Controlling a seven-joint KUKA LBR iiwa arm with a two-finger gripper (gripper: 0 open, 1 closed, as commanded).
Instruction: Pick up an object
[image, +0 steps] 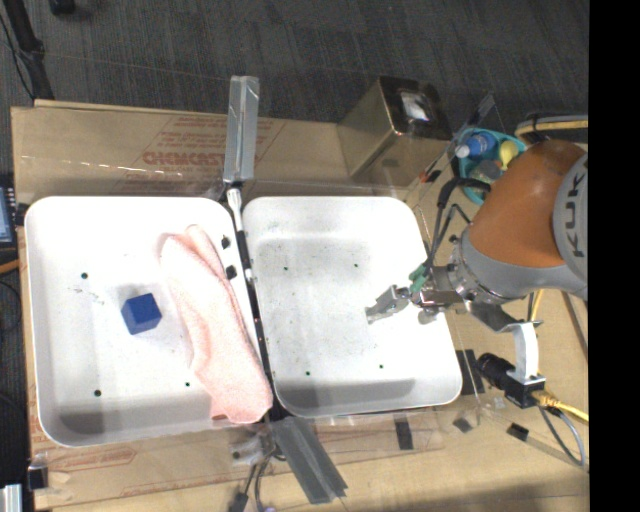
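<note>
White bins (330, 215) on cardboard-covered bench (120, 150), dark carpet (320, 40)

arm (530, 230) cut off at right edge

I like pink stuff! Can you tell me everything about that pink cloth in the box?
The pink cloth looks soft, like a towel. It lies crumpled in a long strip down the right side of the left bin, from near the middle to the front corner, bunched against the wall beside the right bin. The blue cube sits apart from it.
</note>
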